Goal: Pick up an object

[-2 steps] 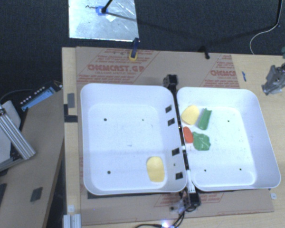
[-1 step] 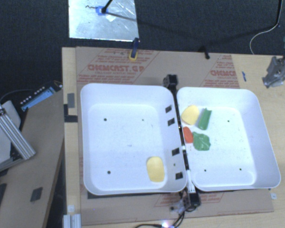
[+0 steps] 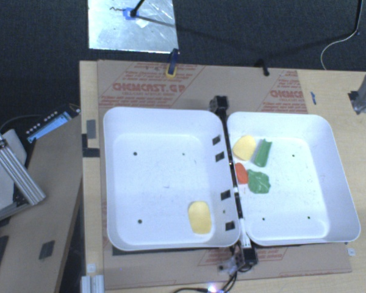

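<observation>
The left bin [image 3: 119,127] holds one yellow rounded object [image 3: 199,217] near its front right corner. In the right bin [image 3: 329,163], close to its left wall, lie several small objects in a cluster. These are a yellow piece [image 3: 244,147], a long green piece [image 3: 261,153] leaning against it, an orange-red piece [image 3: 241,173] and a lumpy green piece [image 3: 258,182] touching the orange-red one.
Black clips [image 3: 219,157] run along the seam between the bins. A silver sheet [image 3: 132,16] lies on the dark floor at the back. A yellow and blue clamp [image 3: 171,66] sits on the board's far edge. A grey fixture [image 3: 364,95] stands at the right edge, an aluminium frame [image 3: 12,170] at the left.
</observation>
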### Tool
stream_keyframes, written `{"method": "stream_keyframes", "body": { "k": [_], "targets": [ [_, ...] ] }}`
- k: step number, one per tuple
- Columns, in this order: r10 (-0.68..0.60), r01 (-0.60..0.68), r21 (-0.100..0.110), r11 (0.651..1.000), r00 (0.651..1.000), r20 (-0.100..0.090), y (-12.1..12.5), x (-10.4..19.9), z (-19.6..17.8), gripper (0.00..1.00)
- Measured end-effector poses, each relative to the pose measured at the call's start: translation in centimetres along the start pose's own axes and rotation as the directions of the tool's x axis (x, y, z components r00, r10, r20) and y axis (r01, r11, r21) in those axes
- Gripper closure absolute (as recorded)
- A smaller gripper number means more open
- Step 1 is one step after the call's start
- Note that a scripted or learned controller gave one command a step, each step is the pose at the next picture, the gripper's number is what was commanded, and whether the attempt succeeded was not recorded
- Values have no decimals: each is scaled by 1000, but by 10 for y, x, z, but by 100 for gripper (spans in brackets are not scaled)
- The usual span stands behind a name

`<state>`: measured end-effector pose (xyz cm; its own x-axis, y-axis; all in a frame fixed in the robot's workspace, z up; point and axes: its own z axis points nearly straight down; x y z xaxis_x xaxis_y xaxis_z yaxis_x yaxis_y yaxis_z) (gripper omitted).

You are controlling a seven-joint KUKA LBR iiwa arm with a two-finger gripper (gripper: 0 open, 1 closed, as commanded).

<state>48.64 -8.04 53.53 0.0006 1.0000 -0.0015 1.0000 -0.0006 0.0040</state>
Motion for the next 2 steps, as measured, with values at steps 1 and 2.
{"method": "stream_keyframes", "body": {
  "k": [1, 2],
  "targets": [
    [-12, 13, 8, 1000, 1000, -3, 0, 80, 70, 100],
    [-8, 8, -1, 1000, 1000, -3, 0, 114, 45, 100]
  ]
}}
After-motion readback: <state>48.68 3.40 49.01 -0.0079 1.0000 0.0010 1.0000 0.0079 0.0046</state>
